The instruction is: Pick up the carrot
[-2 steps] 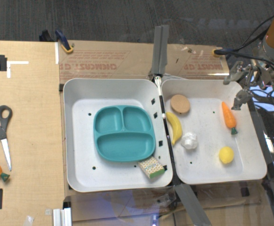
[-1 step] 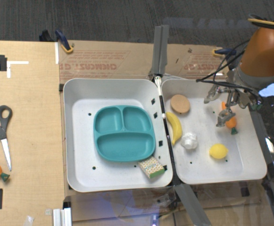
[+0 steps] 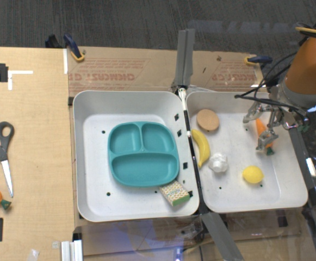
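On the counter sit two white bins; the left bin holds a teal plate and a sponge. In the right bin the jaws pinch the carrot — near its far right side — apart from banana and lemon.

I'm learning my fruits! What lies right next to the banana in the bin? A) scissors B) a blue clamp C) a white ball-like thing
C: the banana lies in the right bin with a small white lump right beside its lower end.
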